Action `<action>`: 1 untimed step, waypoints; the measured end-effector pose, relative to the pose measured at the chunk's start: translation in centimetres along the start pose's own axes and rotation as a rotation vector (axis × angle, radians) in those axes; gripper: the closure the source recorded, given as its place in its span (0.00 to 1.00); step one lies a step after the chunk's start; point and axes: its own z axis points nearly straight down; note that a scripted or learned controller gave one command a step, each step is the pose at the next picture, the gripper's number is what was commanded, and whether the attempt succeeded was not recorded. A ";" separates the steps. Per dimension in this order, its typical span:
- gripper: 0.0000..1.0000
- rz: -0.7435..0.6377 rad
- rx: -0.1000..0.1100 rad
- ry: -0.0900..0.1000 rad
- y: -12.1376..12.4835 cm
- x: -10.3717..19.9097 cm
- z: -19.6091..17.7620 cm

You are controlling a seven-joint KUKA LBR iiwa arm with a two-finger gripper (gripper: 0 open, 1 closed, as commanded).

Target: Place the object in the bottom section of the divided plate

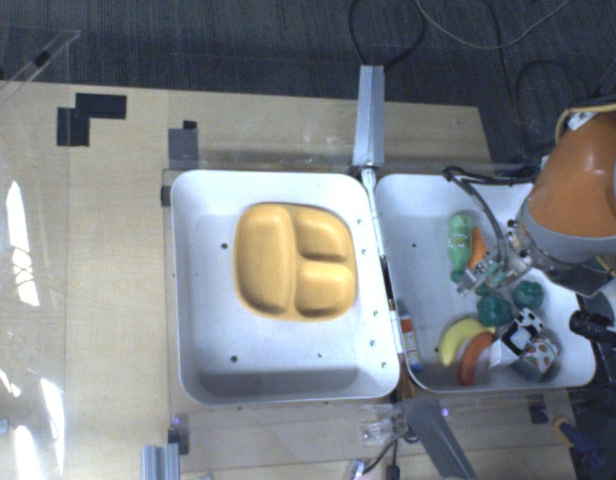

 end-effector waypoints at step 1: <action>1.00 -0.090 -0.001 -0.001 2.0 5.3 -4.7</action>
